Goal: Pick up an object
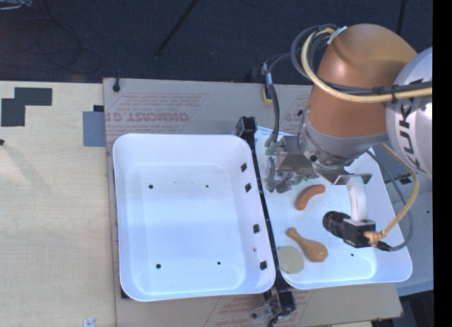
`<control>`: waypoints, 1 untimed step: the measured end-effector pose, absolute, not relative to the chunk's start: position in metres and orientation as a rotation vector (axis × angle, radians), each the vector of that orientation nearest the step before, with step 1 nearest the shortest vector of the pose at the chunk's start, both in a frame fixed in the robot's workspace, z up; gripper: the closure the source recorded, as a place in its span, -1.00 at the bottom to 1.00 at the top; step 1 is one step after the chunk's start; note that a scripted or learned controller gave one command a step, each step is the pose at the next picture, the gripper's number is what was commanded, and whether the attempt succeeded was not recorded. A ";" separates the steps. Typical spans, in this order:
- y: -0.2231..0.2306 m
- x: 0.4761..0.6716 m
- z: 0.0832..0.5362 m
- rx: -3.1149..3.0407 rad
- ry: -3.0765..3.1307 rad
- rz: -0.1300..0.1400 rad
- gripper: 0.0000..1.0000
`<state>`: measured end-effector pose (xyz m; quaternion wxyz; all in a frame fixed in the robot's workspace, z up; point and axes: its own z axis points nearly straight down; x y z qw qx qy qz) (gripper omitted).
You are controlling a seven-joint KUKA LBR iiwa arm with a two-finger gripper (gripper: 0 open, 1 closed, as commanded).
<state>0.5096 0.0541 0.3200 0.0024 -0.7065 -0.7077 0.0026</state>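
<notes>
White smooth plastic, slight sheen: left bin (pixel 183 212), right bin (pixel 353 265). Pale matt wood: counter (pixel 49 212). Brown matt cardboard (pixel 155 110) with red print. Orange sausage (pixel 310 195) glossy, plastic-looking. Tan drumstick (pixel 308 244) smooth, slight gloss. Pale disc (pixel 289 259) matt. Orange arm band (pixel 360 71) glossy.

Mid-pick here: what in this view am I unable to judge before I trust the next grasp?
- Camera view: the far end of the right bin lies under the arm; anything lying there is hidden.
- Camera view: the tool is a dark blur close to the orange sausage; whether it touches anything is unclear.
- Camera view: the pale disc is too small to identify.
</notes>
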 end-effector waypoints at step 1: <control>0.087 0.498 0.420 -2.218 -2.229 -0.011 1.00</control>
